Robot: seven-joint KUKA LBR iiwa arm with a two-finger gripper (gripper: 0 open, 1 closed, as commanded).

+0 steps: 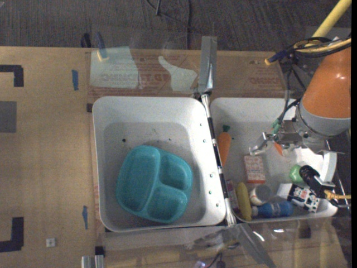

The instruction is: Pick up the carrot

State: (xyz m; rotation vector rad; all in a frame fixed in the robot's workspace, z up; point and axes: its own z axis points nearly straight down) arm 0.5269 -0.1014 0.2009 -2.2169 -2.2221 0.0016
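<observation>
Carrot (224, 145) lies by right bin's (245, 108) left wall, above a box (255, 169).

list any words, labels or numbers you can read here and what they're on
None can be read.
Clear panel behind the bins: faint reddish lettering, too blurred to read.
Small box in the right bin: print too small.
Blue bottle: label too blurred.

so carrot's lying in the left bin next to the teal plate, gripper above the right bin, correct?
Not quite. The camera view shows the carrot in the right bin, against its left wall. The teal plate sits by itself in the left bin. The gripper is above the right bin, as you said.
</observation>
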